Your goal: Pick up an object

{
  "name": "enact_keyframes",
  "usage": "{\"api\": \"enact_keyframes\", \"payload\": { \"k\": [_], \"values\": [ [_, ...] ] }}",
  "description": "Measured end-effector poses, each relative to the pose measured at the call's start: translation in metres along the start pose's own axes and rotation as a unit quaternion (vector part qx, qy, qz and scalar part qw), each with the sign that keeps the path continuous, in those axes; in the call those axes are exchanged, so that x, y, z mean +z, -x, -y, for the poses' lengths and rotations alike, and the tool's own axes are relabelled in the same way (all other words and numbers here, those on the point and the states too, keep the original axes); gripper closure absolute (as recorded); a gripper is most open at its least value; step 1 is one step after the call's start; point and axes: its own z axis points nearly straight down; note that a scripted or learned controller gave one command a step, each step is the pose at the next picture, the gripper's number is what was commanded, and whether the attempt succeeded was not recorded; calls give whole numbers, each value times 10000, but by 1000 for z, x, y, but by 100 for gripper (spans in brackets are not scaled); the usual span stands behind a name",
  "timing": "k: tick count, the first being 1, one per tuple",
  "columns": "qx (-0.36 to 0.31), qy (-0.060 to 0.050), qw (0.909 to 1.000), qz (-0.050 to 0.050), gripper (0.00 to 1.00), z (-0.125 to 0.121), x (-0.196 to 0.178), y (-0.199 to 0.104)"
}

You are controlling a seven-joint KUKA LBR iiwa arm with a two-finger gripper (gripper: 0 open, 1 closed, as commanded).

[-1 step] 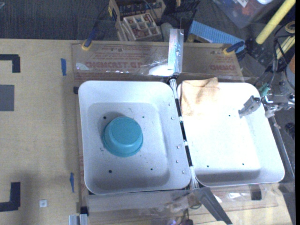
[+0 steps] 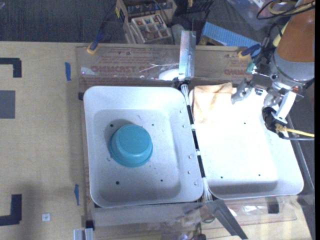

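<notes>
The fingers hang over the right bin's far edge; their spread cannot be told. The blue bowl lies upside-down mid left bin, well apart. Writing on the far cardboard is illegible.

Place: a robotics lab or test workshop is indicated.
Desk: pale wood marked with black squares and blue tape.
Bins: two white trays fixed side by side in a frame.
Arm: grey and orange, cabled in yellow.
Background: cluttered boxes and dark carpet are seen.
</notes>
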Motion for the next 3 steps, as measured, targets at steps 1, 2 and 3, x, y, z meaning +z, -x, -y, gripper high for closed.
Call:
{"api": "enact_keyframes", "payload": {
  "k": [1, 2, 3],
  "values": [
    [-136, -4, 9999, 1, 0, -55, 66, -63],
    [-1116, 10, 9938, 3, 0, -69, 54, -21],
    [-567, 2, 9984, 1, 0, -72, -25, -11]
  ]
}}
